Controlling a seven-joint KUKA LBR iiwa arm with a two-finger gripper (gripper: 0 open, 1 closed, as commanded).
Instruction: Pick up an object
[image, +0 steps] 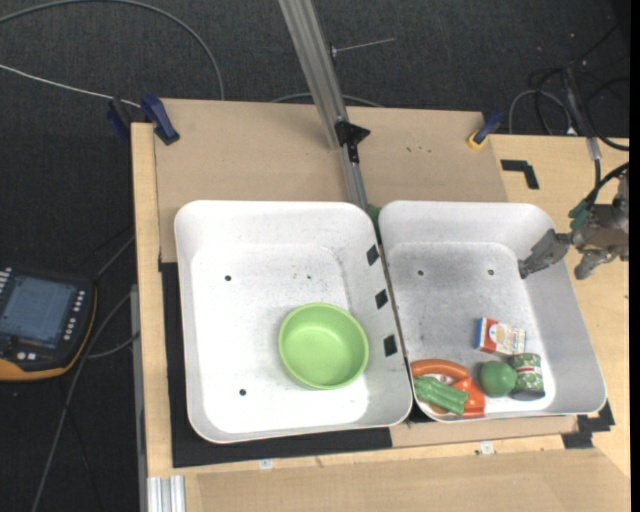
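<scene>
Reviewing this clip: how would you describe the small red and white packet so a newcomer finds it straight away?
Start at the right bin, the one nearest the gripper. Go to its near right corner, where small items cluster. The red and white packet lies at the top of that cluster, just above the green ball and the can; it alone is flat and boxy.

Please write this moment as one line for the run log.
gripper: over right bin rim, holds nothing | left bin: green bowl | right bin: small items, untouched | pick: not done
</scene>
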